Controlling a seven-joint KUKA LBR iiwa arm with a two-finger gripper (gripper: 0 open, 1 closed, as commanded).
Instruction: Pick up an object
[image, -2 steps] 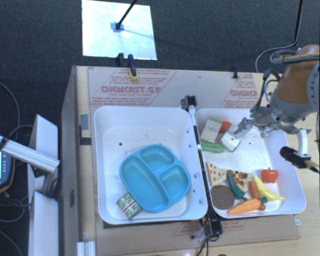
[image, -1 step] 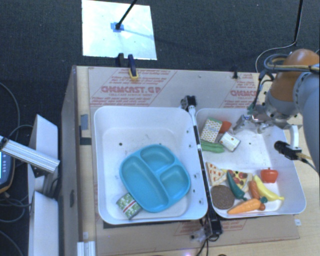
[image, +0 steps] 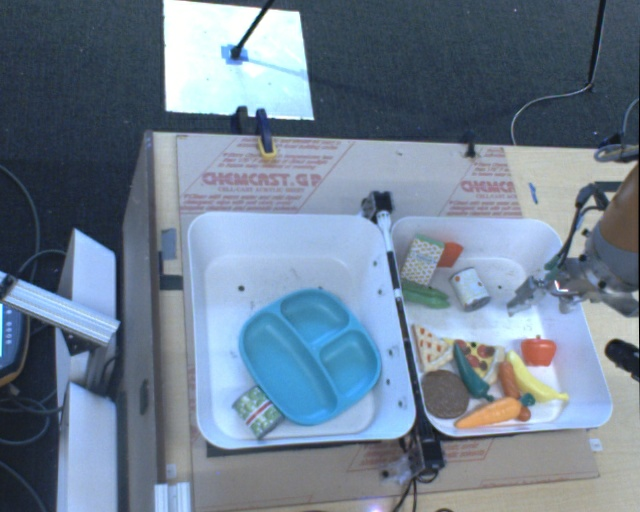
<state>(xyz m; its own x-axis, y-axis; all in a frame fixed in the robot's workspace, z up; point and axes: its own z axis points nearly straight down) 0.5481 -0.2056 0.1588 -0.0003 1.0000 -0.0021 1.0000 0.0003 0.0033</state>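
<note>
My gripper (image: 546, 296) hangs over the right side of the right bin (image: 520, 240), open, with nothing between its fingers. It is just right of a silver can (image: 468, 288) and above a red pepper (image: 539, 351). Toy foods fill the bin. At the back are a green-and-white carton (image: 423, 260) and a green cucumber (image: 425, 295). Toward the front lie a pizza slice (image: 432, 347), a brown patty (image: 445, 393), a banana (image: 536, 378) and a carrot (image: 490, 412).
The left bin (image: 230, 250) holds a blue divided plate (image: 310, 355) and a small green-and-red box (image: 255, 410) at its front. A black divider rail (image: 395, 300) runs between the bins. Cables trail at the bench's right.
</note>
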